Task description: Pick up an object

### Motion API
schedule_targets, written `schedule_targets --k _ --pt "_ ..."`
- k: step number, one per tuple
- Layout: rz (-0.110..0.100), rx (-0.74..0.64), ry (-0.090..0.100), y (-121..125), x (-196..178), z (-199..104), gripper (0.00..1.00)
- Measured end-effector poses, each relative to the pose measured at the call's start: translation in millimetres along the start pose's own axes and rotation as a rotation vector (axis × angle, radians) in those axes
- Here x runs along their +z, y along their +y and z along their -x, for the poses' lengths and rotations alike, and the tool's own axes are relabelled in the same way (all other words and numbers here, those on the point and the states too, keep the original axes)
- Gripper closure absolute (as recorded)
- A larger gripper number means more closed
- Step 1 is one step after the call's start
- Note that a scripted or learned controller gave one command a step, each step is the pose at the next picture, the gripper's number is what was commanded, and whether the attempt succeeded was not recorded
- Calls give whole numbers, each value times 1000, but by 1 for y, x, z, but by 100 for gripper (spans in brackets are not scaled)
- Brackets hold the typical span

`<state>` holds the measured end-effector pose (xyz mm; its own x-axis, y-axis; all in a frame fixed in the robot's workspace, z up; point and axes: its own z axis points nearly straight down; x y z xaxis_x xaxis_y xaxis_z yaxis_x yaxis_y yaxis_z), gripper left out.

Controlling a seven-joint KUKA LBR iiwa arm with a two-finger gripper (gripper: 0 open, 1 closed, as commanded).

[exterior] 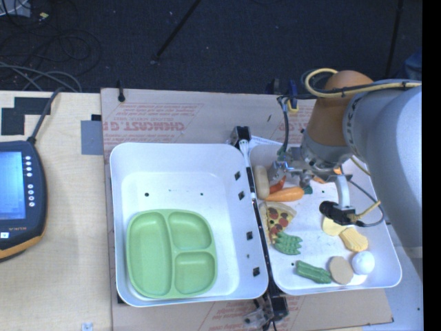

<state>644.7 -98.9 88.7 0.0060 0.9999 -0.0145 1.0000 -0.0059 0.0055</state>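
Observation:
My gripper [294, 176] hangs low over the back left part of the right bin [386, 279]. It is just above an orange toy carrot [286, 194] and a small red piece [277, 185]. A beige bread stick [262, 181] lies by the bin's left wall. Nearer the front are a pizza slice [279, 216], a green leafy piece [288, 243], a green pickle [313, 272], a tan cookie [340, 269], a white egg [363, 261] and yellow pieces [353, 239]. I see nothing between the fingers from here.
The left bin [138, 164] holds a green divided plate [171, 253]. A teach pendant [17, 192] lies on the bench at far left. The grey arm [386, 143] covers the right bin's back right corner.

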Motion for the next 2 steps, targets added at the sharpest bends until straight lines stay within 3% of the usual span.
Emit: schedule_targets --k 1,2 --pt "-2 -2 6 0 1 3 0" --pt "-2 1 -9 -1 -1 -4 0"
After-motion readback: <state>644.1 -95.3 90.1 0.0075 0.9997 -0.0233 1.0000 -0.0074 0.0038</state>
